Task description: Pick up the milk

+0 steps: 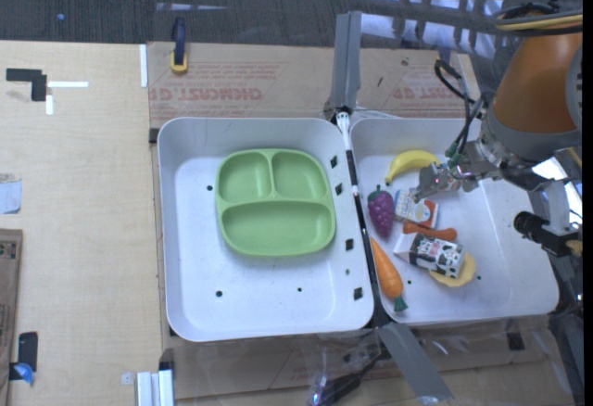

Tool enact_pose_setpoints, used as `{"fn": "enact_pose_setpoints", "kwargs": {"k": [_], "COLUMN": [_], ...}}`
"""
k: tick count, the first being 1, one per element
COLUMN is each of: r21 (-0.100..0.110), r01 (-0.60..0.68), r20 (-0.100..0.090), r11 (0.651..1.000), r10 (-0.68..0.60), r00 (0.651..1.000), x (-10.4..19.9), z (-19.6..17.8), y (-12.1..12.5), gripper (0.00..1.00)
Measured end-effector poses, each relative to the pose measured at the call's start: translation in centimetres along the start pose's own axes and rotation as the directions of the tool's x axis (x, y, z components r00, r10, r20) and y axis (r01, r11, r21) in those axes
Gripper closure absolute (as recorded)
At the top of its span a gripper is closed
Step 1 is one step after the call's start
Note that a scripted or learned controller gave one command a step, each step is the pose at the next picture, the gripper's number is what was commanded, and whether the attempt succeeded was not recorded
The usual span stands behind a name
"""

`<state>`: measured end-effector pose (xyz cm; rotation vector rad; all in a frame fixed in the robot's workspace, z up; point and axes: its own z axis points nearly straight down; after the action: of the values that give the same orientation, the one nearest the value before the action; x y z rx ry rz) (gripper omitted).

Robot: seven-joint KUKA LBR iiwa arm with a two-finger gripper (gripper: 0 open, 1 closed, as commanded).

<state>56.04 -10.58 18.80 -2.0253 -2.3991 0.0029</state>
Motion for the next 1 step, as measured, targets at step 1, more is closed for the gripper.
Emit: {"fn": "enact_pose_setpoints", "kwargs": {"k": [1], "r21": [0.001], "r01": [0.038], "r20": [-0.001], "r11": [0.999], "r10": [-0.038], "r00": [0.999], "x": [-1.00], "z": [9.77], "y": [-5.86], "gripper": [0.00]}}
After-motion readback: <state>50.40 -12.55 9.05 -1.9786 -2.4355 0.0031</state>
